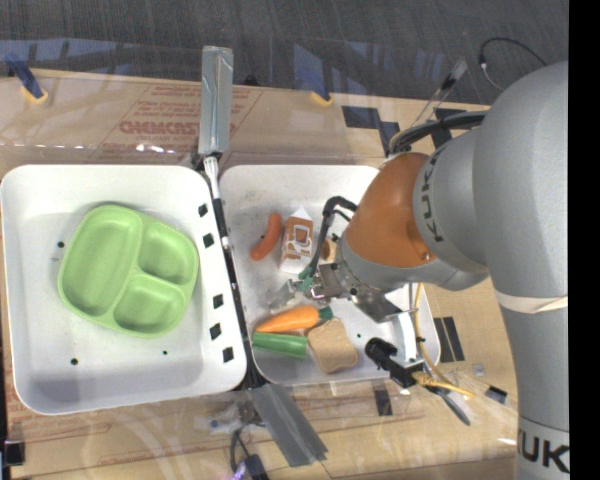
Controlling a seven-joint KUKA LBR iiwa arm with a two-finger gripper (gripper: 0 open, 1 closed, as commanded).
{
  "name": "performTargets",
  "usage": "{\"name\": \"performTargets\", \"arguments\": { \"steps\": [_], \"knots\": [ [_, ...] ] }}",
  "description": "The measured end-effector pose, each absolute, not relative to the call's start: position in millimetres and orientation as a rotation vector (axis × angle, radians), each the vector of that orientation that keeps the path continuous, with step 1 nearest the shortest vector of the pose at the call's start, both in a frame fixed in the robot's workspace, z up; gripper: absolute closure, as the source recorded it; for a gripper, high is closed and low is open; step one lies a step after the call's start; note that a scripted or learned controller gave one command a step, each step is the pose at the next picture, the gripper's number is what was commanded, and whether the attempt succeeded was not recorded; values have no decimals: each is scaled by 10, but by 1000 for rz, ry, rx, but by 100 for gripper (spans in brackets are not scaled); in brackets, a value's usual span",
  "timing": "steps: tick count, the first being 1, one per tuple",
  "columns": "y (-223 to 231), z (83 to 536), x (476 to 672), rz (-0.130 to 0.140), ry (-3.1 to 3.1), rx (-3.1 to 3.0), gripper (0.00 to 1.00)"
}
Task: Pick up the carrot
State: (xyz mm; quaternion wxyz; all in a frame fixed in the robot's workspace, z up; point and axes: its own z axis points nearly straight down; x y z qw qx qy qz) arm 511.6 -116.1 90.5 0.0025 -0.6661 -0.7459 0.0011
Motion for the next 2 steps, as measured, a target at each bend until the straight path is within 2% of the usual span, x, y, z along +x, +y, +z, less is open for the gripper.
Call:
{"name": "performTargets", "arguments": {
  "steps": [1,2],
  "knots": [
    [-945,899,4776,0,-2579,-1788,0],
    [-969,975,4787,3,-2578,-1786,100]
  ]
}}
